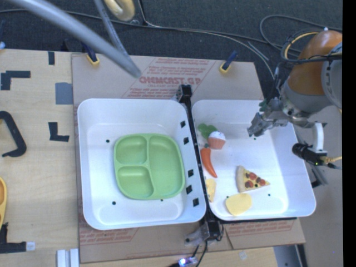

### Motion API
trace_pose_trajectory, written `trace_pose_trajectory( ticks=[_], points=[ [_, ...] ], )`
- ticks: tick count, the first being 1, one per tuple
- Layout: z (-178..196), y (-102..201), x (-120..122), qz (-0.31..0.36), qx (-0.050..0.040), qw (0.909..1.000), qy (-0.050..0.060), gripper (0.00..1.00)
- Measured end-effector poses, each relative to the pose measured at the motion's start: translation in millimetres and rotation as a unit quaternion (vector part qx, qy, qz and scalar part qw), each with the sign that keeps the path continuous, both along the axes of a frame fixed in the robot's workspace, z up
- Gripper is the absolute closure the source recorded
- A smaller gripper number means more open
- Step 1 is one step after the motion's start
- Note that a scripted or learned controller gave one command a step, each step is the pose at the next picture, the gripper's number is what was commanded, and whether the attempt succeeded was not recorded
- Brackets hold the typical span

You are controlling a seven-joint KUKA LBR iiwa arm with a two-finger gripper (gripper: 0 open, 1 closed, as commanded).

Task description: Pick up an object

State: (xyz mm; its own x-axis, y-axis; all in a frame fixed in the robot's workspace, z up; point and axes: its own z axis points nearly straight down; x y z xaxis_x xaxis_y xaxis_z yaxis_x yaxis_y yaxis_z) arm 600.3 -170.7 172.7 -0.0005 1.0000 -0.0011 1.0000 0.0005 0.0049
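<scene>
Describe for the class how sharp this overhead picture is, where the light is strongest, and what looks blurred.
Camera view: light is even and soft, brightest on the white bins, with faint shadows beside the green tray and pizza slice; the grey bar crossing top left is blurred and out of focus; the gripper looks slightly soft.

A green divided plate (149,166) was seen in the left bin (94,149); the gripper (257,128) hovered over the right bin (289,177), near a pizza slice (250,179).

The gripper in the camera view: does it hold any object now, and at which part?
Nothing is held. The gripper hangs over bare floor of the right bin, apart from the pizza slice.
</scene>
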Motion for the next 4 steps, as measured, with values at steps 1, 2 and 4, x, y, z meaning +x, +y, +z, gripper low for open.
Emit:
trace_pose_trajectory(
  ticks=[1, 2, 4],
  points=[
    [55, 1, -9, 0.000, 0.0002, 1.0000, 0.000, 1.00],
    [116, 1, -15, 0.001, -0.0001, 1.0000, -0.001, 1.00],
    [95, 109, 8, 0.002, 0.0006, 1.0000, 0.004, 1.00]
  ],
)
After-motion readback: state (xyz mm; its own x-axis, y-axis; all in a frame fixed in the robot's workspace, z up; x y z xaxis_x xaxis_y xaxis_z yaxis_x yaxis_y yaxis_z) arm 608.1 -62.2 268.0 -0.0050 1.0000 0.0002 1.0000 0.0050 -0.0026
